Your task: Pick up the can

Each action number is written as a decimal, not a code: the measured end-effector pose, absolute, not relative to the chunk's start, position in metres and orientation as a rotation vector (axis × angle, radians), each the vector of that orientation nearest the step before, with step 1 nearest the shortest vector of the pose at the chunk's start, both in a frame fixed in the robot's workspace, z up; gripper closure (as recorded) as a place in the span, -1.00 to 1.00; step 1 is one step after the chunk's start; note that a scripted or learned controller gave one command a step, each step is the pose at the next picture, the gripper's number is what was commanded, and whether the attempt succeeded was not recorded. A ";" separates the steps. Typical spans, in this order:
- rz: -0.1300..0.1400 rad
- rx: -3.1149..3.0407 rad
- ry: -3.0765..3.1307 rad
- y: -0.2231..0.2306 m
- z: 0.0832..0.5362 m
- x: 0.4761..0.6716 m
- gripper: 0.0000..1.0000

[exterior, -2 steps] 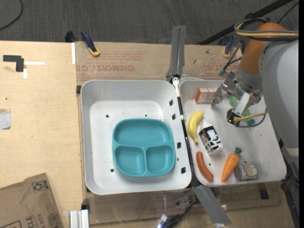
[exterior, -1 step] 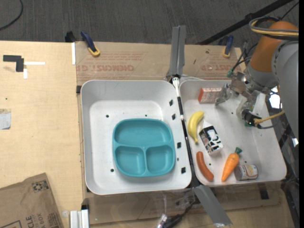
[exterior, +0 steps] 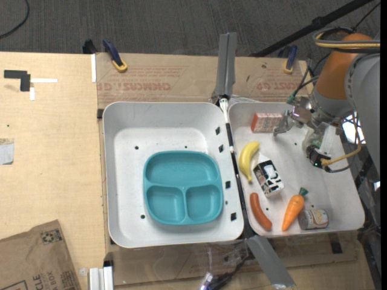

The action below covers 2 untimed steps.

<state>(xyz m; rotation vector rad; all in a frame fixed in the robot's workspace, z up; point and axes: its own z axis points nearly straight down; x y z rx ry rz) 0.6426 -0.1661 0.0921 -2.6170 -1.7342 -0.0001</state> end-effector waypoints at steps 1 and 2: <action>0.003 -2.594 -1.771 -0.121 0.092 0.641 -1.00; 0.003 -2.594 -1.770 -0.121 0.092 0.641 -1.00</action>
